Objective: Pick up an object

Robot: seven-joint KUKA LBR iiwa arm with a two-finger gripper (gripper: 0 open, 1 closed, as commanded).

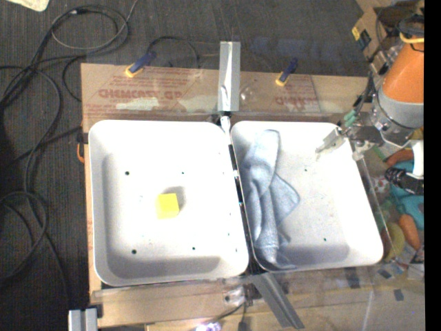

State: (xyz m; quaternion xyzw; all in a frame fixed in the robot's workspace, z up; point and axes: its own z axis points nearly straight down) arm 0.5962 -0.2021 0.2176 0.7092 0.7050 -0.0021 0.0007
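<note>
Your hand (337,141) sat at the right side of the frame, over the right bin's (344,254) top edge, its fingers spread with nothing between them. The yellow block (168,205) lay far off in the left bin (103,157). The grey cloth (265,192) was nearer, but it was floppy and could have slipped out.

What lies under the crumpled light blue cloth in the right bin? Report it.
The crumpled light blue cloth lies along the left side of the right shallow white bin. White bin floor shows around it; anything beneath its folds is covered.
</note>
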